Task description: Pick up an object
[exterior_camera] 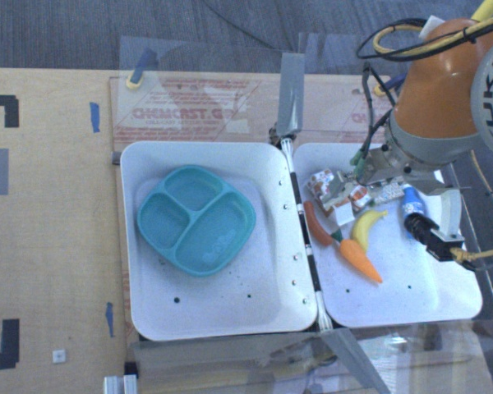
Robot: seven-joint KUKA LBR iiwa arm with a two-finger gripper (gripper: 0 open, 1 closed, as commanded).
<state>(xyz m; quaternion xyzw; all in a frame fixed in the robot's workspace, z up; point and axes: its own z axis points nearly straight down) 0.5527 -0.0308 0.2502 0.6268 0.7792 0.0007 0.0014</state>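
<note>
My gripper (368,173) hangs over the back of the right bin (427,298), just above a crumpled white and red packet (335,192). Whether it touches the packet I cannot tell. In front of the packet lie a small yellow banana (366,226) and an orange carrot (361,260), the carrot pointing toward the bin's front. A long red-brown piece (316,223) lies along the bin's left wall. The grey and orange arm (444,80) covers the bin's back right corner.
The left bin (156,302) holds a teal divided plate (196,219), tilted toward the back left. A ridge (300,245) with bolts separates the two bins. The front half of the right bin is bare white floor.
</note>
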